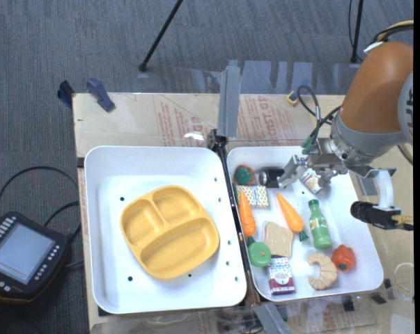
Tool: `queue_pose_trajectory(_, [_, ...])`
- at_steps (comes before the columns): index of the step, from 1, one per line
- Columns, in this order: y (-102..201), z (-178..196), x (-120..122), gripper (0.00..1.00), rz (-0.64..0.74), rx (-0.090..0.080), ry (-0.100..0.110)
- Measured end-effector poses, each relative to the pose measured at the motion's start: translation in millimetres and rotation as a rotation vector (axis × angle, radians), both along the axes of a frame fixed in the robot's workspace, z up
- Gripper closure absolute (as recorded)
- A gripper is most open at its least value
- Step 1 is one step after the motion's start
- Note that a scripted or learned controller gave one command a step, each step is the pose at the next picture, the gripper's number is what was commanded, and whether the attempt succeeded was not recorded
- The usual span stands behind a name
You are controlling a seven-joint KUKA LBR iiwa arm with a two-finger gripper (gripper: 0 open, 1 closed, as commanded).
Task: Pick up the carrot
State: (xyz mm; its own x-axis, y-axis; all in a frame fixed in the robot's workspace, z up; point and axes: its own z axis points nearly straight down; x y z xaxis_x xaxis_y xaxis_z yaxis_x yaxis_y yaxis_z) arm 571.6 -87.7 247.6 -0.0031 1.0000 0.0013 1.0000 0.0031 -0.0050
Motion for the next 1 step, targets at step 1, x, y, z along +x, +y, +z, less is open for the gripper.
queue_pose_trajectory(1, [-53.5, -159.8, -0.4, 0.0, -0.167, 0.0, 0.006])
